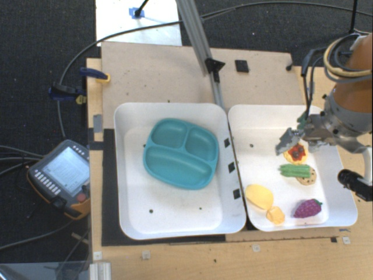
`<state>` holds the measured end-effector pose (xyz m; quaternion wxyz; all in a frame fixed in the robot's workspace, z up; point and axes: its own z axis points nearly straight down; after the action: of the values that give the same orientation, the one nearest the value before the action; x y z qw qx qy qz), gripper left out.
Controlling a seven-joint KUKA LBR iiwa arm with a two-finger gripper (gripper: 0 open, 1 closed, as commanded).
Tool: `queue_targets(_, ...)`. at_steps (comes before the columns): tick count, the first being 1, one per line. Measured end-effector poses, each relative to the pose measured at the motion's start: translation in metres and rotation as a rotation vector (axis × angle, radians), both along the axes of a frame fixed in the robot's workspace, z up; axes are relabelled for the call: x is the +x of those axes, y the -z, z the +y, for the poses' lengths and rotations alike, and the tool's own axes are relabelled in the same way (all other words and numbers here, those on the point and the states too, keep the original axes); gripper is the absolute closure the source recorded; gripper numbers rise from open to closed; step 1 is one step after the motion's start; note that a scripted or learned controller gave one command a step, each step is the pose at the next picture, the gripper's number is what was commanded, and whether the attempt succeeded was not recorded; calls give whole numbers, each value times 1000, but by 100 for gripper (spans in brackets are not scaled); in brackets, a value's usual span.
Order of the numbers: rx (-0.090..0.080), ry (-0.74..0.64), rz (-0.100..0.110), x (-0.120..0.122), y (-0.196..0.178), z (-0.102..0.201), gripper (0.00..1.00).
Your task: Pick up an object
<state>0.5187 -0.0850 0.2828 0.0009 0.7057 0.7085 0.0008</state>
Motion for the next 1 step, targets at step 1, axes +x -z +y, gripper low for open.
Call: queue_targets(1,0,2,3,8,50,7,0)
